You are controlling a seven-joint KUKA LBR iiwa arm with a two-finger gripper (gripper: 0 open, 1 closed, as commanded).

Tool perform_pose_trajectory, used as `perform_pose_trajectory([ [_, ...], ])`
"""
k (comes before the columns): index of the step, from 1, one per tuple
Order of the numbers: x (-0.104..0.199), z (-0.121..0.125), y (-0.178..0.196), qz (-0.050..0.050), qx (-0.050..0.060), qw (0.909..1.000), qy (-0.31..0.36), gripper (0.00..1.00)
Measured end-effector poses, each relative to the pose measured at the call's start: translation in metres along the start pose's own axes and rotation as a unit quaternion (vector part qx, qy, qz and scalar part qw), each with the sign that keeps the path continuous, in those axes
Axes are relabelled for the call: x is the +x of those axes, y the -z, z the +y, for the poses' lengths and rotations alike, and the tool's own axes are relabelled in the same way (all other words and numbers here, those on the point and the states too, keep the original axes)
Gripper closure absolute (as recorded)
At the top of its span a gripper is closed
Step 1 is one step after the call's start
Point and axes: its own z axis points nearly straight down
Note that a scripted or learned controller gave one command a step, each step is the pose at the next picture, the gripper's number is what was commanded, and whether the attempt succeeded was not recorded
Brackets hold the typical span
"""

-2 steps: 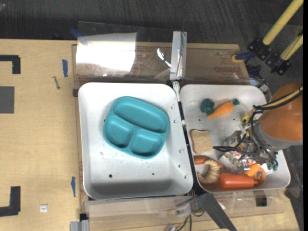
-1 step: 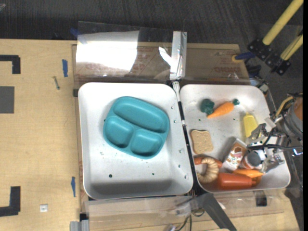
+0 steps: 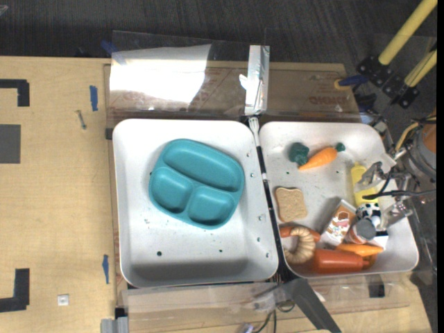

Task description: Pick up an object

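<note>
My gripper (image 3: 386,191) hangs over the right edge of the right bin (image 3: 316,134), its two metal fingers spread open with nothing between them. Just left of it lie a yellow piece (image 3: 359,177) and a black-and-white ball (image 3: 370,209). Further into that bin are an orange carrot (image 3: 320,158), a dark green lump (image 3: 299,151), a slice of toast (image 3: 291,203), a small carton (image 3: 339,224), a bagel ring (image 3: 300,243) and a red sausage (image 3: 340,259).
The left bin (image 3: 132,186) holds a teal divided plate (image 3: 197,182). A clear plastic sheet (image 3: 163,75) lies behind the bins. Yellow-handled tools (image 3: 409,19) stick out at the top right. Brown bench surface (image 3: 48,186) stretches to the left.
</note>
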Motion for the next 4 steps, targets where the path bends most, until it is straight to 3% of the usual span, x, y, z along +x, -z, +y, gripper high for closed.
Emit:
perform_pose_trajectory([
  [1,0.014,0.001,-0.031,-0.006,0.006,1.0000,0.001,0.00],
  [2,0.035,0.010,0.004,-0.001,0.001,0.9964,0.085,0.00],
  [3,-0.025,-0.010,-0.038,-0.002,0.003,0.9996,-0.029,0.00],
  [4,0.028,0.005,-0.044,-0.017,0.012,0.9968,-0.077,0.00],
])
